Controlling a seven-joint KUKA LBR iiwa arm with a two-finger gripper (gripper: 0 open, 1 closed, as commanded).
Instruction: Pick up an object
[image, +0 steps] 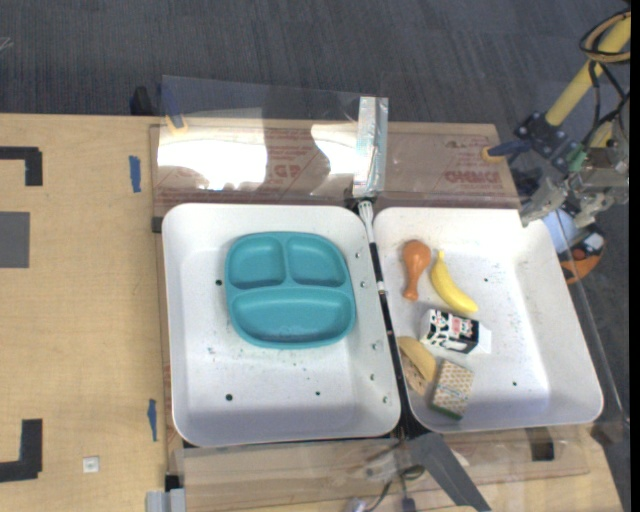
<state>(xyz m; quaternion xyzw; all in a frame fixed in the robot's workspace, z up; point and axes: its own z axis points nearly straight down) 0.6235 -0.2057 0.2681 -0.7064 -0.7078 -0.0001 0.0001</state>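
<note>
The gripper (575, 190) is hovering over the right bin's (560, 330) far right corner; you cannot tell its finger state. The banana (452, 287) and drumstick (415, 266) are lying well apart from it.

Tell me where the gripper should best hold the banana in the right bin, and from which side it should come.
Probably grip the banana at its thick middle, coming straight from above with the fingers across its width. It lies flat and clear of the drumstick and small carton.

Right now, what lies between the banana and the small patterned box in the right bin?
In the camera view, a black-and-white carton lies between the banana and the box.
</note>
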